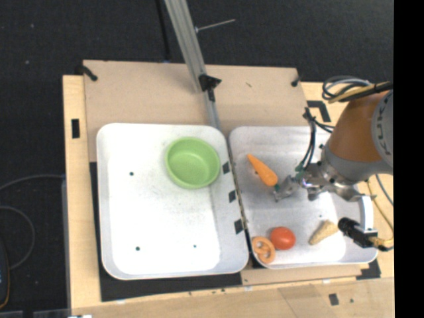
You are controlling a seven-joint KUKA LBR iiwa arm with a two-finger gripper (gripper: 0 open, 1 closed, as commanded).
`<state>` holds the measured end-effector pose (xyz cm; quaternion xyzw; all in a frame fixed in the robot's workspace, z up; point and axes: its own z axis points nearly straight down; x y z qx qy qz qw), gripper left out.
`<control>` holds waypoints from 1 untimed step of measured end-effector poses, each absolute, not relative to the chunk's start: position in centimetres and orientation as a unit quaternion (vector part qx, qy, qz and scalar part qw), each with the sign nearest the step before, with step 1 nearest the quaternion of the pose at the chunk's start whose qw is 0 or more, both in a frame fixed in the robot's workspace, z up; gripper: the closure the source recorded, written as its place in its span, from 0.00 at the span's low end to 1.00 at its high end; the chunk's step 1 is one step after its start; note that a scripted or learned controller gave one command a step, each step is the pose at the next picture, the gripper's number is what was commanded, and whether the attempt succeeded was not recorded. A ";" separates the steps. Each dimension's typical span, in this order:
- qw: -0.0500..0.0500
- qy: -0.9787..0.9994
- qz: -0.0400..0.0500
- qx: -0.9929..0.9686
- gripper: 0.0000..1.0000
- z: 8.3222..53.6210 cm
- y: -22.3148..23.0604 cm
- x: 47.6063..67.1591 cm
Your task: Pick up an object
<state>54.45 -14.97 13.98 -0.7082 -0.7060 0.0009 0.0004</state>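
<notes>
Gripper (286,189) sits low in the right bin (291,141), just right of the carrot (263,169); whether it is parted or closed I cannot tell. Nothing looks lifted yet. Left of the carrot, a green bowl (193,163); below it, a tomato (283,238); further right, a cone (324,232).

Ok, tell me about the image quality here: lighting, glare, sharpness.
Camera view: even overhead light, only soft shadows. Both white bins look bright and slightly washed out. The green bowl and carrot are clear but soft-edged, and the gripper is small and blurry, with little detail.
</notes>
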 end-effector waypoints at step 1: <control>0.000 -0.707 0.001 -0.708 0.00 9.9 -15.1 54.4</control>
